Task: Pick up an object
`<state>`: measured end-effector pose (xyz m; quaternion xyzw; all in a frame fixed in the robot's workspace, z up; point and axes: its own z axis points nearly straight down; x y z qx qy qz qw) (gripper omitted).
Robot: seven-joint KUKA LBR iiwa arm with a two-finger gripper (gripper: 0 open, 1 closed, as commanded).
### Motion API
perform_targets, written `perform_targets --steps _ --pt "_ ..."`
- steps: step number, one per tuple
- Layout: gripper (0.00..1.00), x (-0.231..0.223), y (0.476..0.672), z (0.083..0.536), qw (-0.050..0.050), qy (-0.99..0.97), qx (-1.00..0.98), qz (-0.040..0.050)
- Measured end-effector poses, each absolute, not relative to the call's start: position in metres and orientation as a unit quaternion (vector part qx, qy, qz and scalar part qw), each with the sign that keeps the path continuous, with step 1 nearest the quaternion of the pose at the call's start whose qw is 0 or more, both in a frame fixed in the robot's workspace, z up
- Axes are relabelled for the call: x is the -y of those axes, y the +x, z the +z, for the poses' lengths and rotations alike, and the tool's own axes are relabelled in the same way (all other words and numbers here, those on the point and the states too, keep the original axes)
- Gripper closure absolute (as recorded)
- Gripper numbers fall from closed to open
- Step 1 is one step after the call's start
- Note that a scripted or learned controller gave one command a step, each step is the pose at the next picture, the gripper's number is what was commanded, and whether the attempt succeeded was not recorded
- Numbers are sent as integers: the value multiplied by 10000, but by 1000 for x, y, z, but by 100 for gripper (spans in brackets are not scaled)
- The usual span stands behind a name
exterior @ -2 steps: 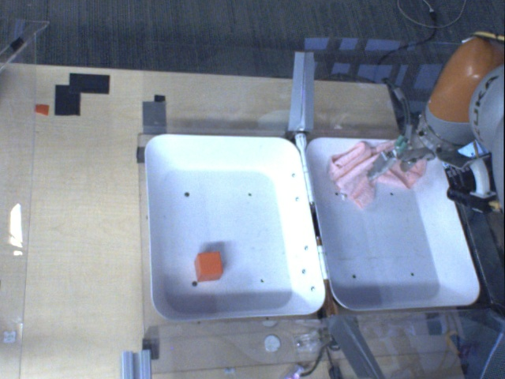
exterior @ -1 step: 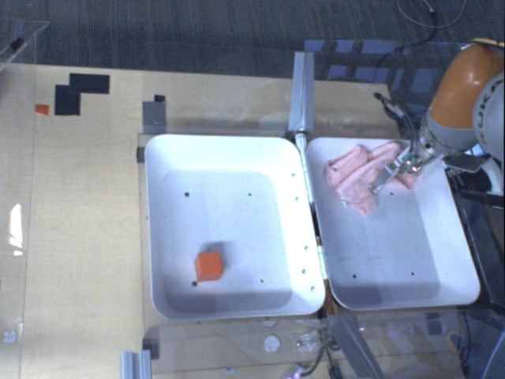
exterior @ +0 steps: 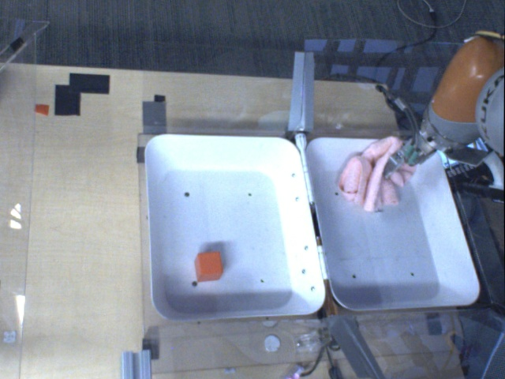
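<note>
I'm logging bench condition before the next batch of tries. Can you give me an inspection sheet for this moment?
Surface: wooden bench bearing left bin and right bin side by side.
Job's things: orange block in left bin, front left; pink soft object in right bin, toward its back.
Clutter: black patches on the bench at far left.
Grippers: gripper at the pink soft object's right end; grip cannot be told.
Cables: thin looped wire on the floor behind.
Surroundings: dark carpet.

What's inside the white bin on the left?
Inside the left white bin sits one small orange cube, near its front-left corner, on the bare floor. Nothing covers it, and whatever lies beneath the cube is hidden.
</note>
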<state>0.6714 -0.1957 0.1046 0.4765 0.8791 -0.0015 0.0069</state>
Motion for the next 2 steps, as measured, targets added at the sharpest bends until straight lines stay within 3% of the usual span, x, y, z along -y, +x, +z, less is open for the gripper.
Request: perform_targets --steps 1,2 --pt "100 205 671 206 61 5005 -8657 17" --pt "100 141 663 235 50 5009 -8655 18"
